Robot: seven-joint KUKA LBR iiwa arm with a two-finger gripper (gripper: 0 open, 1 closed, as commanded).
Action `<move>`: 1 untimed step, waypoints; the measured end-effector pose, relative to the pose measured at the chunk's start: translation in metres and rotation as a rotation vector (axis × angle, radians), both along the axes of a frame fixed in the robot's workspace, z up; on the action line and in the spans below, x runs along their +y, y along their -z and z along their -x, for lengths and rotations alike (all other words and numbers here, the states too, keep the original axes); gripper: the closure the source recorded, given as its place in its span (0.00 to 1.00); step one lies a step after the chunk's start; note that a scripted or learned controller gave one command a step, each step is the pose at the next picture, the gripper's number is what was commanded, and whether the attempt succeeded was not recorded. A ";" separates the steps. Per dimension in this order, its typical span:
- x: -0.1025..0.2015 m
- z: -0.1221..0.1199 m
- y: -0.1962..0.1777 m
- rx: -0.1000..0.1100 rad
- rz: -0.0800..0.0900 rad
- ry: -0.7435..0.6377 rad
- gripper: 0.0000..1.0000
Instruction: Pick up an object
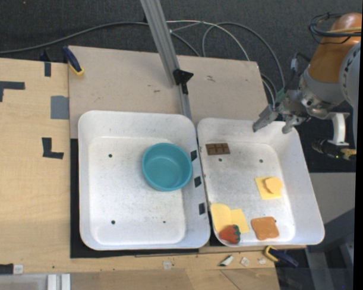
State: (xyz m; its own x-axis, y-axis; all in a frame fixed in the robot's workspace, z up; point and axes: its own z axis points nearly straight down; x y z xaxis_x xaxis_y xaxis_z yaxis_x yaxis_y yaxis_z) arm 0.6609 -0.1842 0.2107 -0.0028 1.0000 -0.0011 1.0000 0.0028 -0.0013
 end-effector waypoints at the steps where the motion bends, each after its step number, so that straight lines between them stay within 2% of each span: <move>1: 0.000 0.000 0.000 0.001 0.000 0.000 0.00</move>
State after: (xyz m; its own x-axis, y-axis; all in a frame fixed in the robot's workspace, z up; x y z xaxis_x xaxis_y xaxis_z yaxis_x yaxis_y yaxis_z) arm 0.6608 -0.1843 0.2107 -0.0025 1.0000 -0.0016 1.0000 0.0025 -0.0018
